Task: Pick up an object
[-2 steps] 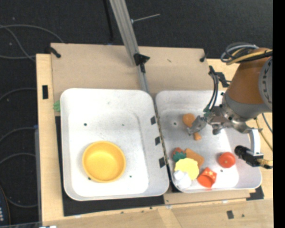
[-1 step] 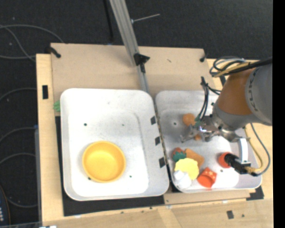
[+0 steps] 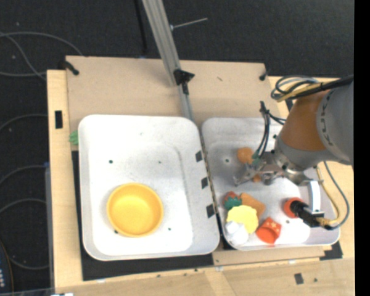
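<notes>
My gripper (image 3: 254, 174) hangs low over the middle of the right bin (image 3: 222, 134). A small orange ball-like object (image 3: 244, 155) lies just above and left of it, close to the gripper, and I cannot tell whether they touch. Below the gripper is a cluster at the bin's front: a green piece (image 3: 232, 199), an orange carrot-like piece (image 3: 253, 201), a yellow lumpy object (image 3: 242, 217), a white object (image 3: 235, 230) and a red-orange block (image 3: 268, 232). A red object (image 3: 290, 206) sits to the right of the cluster.
A yellow bowl (image 3: 134, 209) rests at the front of the left bin (image 3: 142, 140). A slanted metal rail (image 3: 163, 32) runs down to the gap between the bins. The arm's orange band (image 3: 302, 128) covers the right bin's far right.
</notes>
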### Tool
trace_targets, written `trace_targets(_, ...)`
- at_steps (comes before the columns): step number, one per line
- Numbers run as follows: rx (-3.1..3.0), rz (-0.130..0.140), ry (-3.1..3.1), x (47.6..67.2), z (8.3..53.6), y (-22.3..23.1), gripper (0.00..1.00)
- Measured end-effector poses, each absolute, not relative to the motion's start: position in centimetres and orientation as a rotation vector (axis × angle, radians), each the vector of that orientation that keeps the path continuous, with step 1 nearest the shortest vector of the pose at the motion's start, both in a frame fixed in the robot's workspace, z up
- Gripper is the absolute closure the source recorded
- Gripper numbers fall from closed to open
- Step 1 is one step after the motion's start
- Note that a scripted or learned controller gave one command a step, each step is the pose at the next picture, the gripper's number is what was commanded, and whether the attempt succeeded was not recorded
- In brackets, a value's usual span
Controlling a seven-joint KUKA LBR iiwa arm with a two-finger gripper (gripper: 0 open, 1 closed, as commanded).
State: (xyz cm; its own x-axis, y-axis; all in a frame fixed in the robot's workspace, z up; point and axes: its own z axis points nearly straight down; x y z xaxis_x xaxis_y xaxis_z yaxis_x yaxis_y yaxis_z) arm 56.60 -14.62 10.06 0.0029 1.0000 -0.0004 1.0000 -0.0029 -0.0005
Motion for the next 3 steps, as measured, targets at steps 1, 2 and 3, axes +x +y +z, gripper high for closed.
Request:
trace_targets(1,-2.23,-0.004,-2.214,56.7,11.2,-14.7,1.0)
trace_targets(2,-2.227,-0.005,-2.223,57.0,15.5,-15.0,1.0)
trace_targets(3,-2.229,-0.005,-2.223,57.0,20.3,-16.0,1.0)
